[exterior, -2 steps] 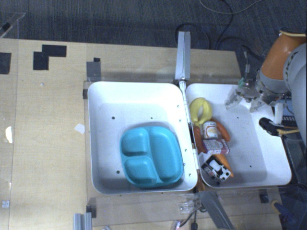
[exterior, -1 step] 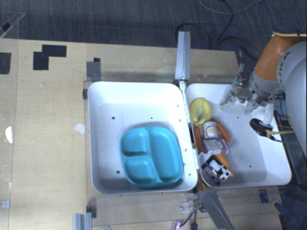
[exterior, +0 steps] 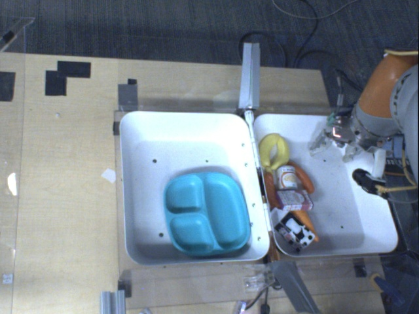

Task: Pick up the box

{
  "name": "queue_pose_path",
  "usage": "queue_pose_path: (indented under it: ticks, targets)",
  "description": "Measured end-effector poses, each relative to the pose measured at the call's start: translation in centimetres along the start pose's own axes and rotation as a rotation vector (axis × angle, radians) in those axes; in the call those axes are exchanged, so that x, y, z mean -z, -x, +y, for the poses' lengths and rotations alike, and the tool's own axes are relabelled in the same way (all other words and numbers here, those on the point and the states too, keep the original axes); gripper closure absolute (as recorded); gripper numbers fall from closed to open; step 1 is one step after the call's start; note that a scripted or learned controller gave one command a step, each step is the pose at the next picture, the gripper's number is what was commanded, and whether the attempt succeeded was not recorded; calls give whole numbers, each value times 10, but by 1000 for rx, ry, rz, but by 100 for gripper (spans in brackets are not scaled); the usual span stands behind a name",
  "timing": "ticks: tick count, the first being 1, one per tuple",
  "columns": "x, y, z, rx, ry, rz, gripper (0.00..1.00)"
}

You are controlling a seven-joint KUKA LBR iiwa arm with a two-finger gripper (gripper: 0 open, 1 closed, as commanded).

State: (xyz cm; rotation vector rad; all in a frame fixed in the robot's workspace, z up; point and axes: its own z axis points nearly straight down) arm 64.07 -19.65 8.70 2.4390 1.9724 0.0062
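Pale wooden bench (exterior: 65,175) under two white bins side by side, dark carpet beyond. Left bin (exterior: 141,175): blue divided tray (exterior: 206,212) lying flat. Right bin (exterior: 357,227): yellow cup (exterior: 274,150), then the box (exterior: 293,199) against the left wall, over orange pieces, just above a black-and-white item (exterior: 294,231). Gripper (exterior: 340,139) at the bin's upper right, well apart from the box, nothing held; spread of claw impossible to tell.

Right bin's (exterior: 366,241) middle lies open; clutter (exterior: 291,195) crowds its left wall
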Motion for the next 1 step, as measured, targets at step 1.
queue_pose_path:
  ticks: [1]
  targets:
    - [1,3,-14,-24,1,0,0]
